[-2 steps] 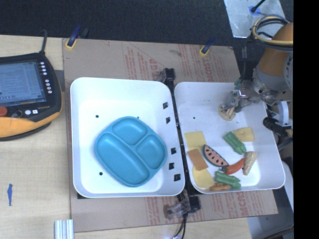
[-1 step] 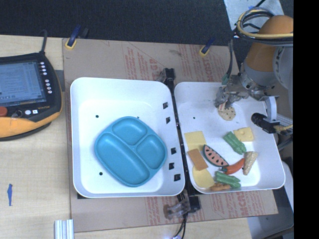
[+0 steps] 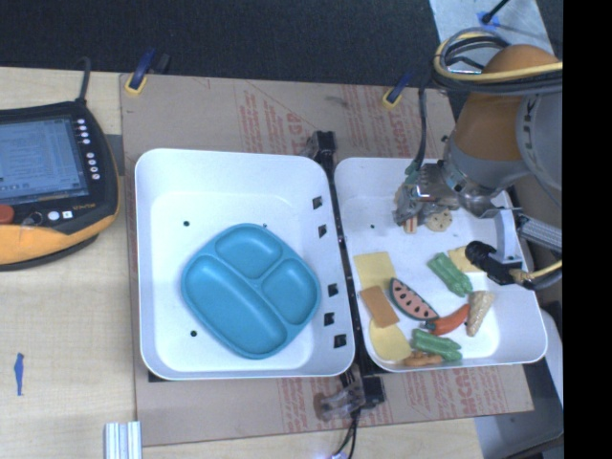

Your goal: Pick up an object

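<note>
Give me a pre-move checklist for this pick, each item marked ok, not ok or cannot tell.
1. Gripper is over the right bin, where the toy food lies: ok.
2. A target is close: the cookie lies just beside the fingertips: ok.
3. Something is between the fingers: cannot tell, the view is too small there.
4. Cookie lies apart from the green pickle and watermelon slice: ok.
5. Blue divided plate sits in the left bin, clear of the arm: ok.

Robotics lab; teach pendant, clamped bench.
</note>
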Available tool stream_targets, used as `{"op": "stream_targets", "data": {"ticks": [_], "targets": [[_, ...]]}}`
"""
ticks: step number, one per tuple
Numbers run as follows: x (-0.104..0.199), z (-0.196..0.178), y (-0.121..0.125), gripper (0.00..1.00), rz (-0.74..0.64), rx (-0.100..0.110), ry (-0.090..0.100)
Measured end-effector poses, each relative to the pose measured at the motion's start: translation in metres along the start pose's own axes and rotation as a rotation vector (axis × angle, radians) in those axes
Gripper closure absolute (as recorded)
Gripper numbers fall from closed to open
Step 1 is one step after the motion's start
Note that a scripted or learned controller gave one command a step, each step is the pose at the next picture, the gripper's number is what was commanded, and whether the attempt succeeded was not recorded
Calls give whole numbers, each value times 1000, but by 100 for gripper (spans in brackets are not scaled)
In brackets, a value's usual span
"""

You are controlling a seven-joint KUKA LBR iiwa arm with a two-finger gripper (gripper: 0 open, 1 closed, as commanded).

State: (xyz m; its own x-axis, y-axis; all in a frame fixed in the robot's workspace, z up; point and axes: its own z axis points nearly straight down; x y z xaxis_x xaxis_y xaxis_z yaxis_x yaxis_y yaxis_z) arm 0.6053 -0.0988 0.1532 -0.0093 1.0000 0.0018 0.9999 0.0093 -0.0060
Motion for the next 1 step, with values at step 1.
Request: {"op": "stream_targets", "data": {"ticks": [1], "targets": [[57, -47, -52, 100, -1, -2, 0]]}}
